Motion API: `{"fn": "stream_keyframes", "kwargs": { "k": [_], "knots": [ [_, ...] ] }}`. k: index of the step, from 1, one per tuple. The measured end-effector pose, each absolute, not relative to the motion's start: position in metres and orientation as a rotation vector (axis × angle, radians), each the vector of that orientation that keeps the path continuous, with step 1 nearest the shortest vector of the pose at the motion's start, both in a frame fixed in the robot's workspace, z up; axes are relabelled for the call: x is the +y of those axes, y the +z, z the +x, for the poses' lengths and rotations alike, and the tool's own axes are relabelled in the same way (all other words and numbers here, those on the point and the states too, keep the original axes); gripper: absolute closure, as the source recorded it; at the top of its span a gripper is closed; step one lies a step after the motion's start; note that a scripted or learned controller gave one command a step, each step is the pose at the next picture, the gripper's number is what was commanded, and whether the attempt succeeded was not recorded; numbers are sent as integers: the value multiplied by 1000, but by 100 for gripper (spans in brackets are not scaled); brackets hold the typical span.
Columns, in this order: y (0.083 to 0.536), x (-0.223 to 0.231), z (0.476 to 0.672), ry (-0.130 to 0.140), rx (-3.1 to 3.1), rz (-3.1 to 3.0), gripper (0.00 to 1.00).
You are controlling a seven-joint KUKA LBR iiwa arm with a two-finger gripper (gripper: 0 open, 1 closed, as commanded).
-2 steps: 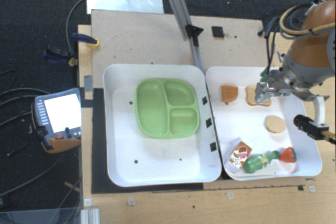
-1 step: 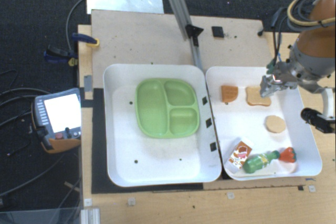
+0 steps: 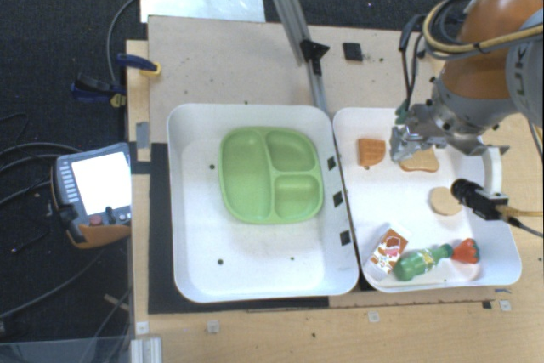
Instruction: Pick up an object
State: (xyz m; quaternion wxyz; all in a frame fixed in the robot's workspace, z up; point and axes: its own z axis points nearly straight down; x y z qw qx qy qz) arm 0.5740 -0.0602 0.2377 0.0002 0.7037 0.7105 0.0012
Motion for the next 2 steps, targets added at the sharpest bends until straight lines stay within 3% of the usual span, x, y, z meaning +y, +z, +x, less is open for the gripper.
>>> {"fn": "stream_keyframes", "kwargs": {
  "k": [2],
  "knots": [
    [221,45,559,3,2234,2212,100]
  ]
}}
